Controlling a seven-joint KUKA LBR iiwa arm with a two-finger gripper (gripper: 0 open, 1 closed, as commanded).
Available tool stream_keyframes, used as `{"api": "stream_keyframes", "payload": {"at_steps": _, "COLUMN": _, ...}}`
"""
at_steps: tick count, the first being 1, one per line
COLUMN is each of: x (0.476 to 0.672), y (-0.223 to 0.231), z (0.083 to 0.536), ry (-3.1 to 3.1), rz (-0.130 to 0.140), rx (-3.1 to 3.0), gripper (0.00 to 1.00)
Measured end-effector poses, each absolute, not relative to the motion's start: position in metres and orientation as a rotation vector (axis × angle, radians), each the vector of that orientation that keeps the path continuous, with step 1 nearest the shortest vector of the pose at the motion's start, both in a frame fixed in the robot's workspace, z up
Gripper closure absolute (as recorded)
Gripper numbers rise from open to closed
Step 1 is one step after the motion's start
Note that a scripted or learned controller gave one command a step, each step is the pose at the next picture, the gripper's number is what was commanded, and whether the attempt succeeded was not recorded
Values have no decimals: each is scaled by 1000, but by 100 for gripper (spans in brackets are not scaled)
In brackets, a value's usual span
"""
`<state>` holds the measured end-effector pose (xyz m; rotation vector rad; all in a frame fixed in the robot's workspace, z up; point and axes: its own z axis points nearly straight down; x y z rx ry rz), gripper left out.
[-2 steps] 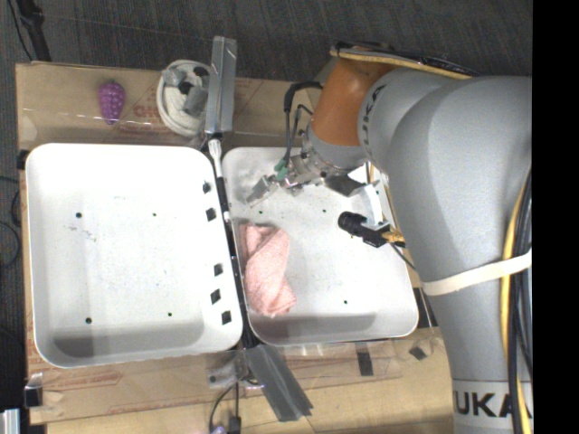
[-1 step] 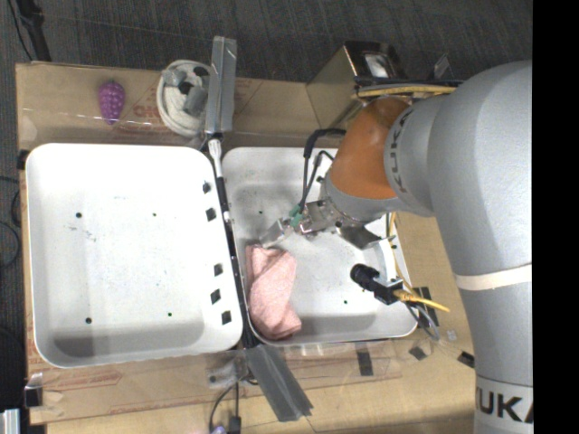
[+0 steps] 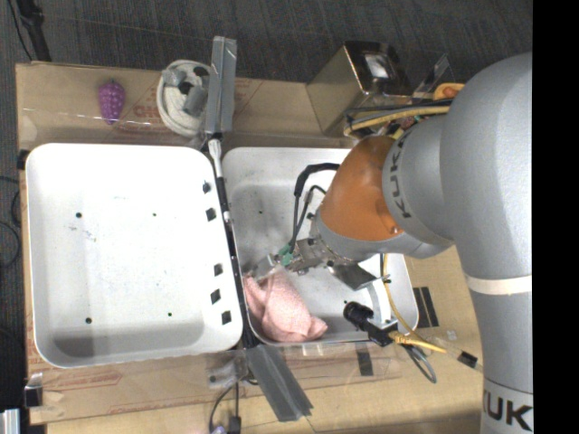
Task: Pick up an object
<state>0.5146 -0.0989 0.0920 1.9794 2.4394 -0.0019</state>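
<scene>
A crumpled pink cloth [image 3: 282, 308] lies in the near left corner of the right bin [image 3: 262, 183]. My gripper [image 3: 288, 260] hangs low in that bin, just above the cloth's far edge, under the orange wrist band [image 3: 357, 197]. The wrist and arm hide most of the fingers. A small green piece shows at the gripper's tip. Whether anything sits between the fingers is hidden.
The left bin [image 3: 127, 251] is a shallow white tray with a few dark specks. A purple grape-like toy [image 3: 111, 99] and a white roll [image 3: 184, 96] rest on the bench behind it. A metal divider [image 3: 222, 89] runs between the bins. A brown box [image 3: 362, 75] stands at the back.
</scene>
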Motion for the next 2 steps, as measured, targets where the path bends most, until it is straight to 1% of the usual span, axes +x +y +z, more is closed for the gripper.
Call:
{"api": "stream_keyframes", "payload": {"at_steps": 1, "x": 515, "y": -98, "z": 102, "ry": 2444, "rz": -2, "rx": 1974, "gripper": 100}}
{"api": "stream_keyframes", "payload": {"at_steps": 2, "x": 569, "y": -80, "z": 192, "ry": 2301, "rz": -3, "rx": 2142, "gripper": 100}}
